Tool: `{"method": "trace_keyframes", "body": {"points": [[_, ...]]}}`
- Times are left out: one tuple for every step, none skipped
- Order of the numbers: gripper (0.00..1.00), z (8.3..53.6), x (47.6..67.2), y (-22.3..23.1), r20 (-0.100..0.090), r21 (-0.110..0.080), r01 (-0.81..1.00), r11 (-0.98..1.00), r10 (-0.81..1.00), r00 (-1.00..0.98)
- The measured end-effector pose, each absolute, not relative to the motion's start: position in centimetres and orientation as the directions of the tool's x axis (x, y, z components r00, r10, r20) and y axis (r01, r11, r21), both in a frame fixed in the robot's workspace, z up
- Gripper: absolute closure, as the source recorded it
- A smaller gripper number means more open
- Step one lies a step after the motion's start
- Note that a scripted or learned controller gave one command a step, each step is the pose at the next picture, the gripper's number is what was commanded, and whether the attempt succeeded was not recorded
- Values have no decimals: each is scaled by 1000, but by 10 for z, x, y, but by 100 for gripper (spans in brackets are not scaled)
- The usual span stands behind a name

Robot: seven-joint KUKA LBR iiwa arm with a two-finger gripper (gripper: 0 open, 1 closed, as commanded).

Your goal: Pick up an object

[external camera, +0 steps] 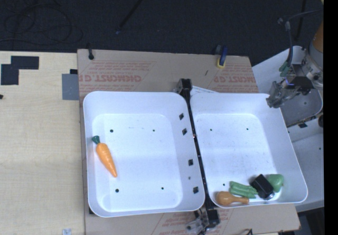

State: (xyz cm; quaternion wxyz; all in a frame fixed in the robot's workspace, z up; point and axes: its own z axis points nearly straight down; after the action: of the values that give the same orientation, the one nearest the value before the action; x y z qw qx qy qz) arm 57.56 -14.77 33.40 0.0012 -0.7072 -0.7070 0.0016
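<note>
An orange toy carrot [106,158] with a green top lies near the left wall of the left bin [134,101]. In the near right corner of the right bin [237,103] sit a green pod-shaped toy [242,189], a black block [262,186], a pale green piece [275,180] and an orange-tan pear-shaped toy [231,198], all close together. My gripper [275,96] hangs at the far right, just outside the right bin's upper right corner, well away from every object. Nothing is visible between its fingers.
The bins rest on a brown cardboard sheet [158,73], with a black divider clip strip [191,139] between them. A blue and yellow clamp [222,57] holds the cardboard's far edge. A wooden bench top [37,139] lies to the left. Cables trail behind.
</note>
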Motion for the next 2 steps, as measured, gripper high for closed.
{"method": "trace_keyframes", "body": {"points": [[100,328,596,-101,0,-2,1000,4,1000,-4],[100,370,588,-73,0,1,1000,3,1000,-3]]}}
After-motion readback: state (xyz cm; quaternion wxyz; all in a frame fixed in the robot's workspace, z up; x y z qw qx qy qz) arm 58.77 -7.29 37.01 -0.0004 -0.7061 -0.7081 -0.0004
